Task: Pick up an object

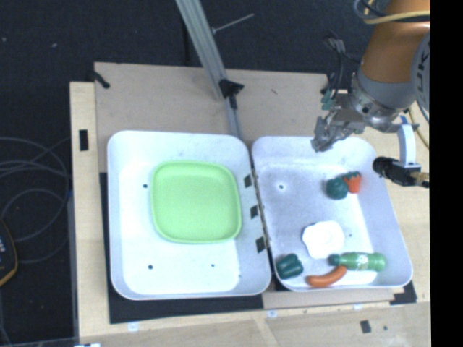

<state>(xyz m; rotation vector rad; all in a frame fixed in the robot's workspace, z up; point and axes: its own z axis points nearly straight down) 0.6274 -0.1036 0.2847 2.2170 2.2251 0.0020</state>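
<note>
- Camera view looked down on the desk [87, 194] with its two white bins side by side; the left bin [130, 266] carried a light green plate [195, 201] at its middle.
- The right bin [289, 157] carried the candidates for picking: a dark teal lump [336, 188] touching a small orange-red piece [353, 183] near the far right edge, a white lump [323, 238] toward the near side, a green bottle [359, 261] along the near right edge, an orange carrot-like piece [325, 277] just beside it, and a dark green block [289, 266] in the near left corner.
- The end effector [327, 134] hung over the bin's far edge, apart from everything; whether it was released or clenched, I could not tell, and nothing showed in it.
- My worry from there: the teal lump and orange-red piece touched, so a descent could land between them and knock both aside.
- The things near the walls looked awkward too; a wall might block one side of a grasp.
- The bottle, being rounded, could well roll or squirt free.
</note>
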